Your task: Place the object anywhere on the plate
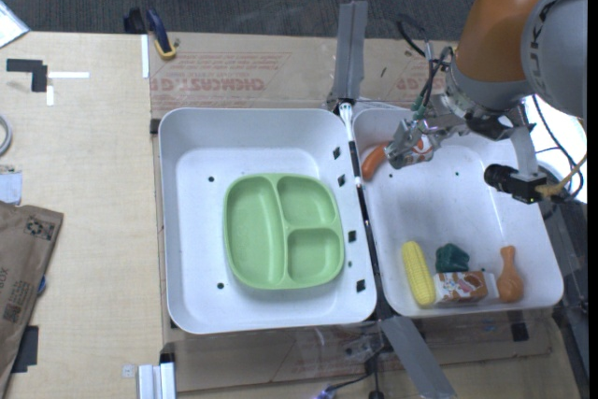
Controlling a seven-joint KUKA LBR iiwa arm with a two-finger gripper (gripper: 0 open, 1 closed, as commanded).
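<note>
Over the far end of the right bin (523, 294), the pincer (408, 148) hangs low beside an orange carrot-like object (373, 162), which lies just to its left against the bin wall; whether the pincer is released or clenched cannot be told. Well to its left, the green divided plate (283, 231) sits in the left bin (187, 201). Nearer than the pincer lie a corn cob (417, 273), a drumstick (508, 275) and a small bottle (462, 287).

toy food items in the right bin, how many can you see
5. An orange carrot by the left wall near the gripper; a corn cob, a dark green piece, a small carton and a drumstick along the near edge. The arm may hide more.
</note>
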